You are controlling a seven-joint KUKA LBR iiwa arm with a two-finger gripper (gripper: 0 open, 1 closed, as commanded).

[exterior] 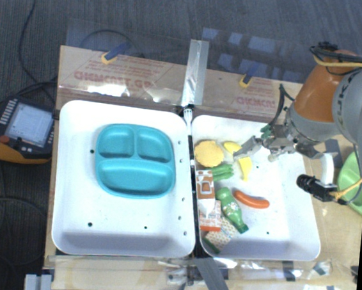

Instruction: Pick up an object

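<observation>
My gripper (262, 148) hangs over the back of the right bin (286, 242), its fingers spread and nothing between them. Just below and left of it lie a small yellow banana (244, 168) and a yellow lemon-like piece (231, 147). A round yellow item (208, 153) sits at the bin's back left. Further forward are a green vegetable (220, 172), a red-orange chili (251, 199) and a green bottle (232, 212). Small printed cartons (206, 186) lie along the bin's left wall.
The left bin (76, 226) holds a blue divided tray (134, 160). A metal divider strip (195, 72) stands behind the bins. The arm's orange band (321, 91) looms at the back right. A handheld pendant (22, 127) lies off the bench at left.
</observation>
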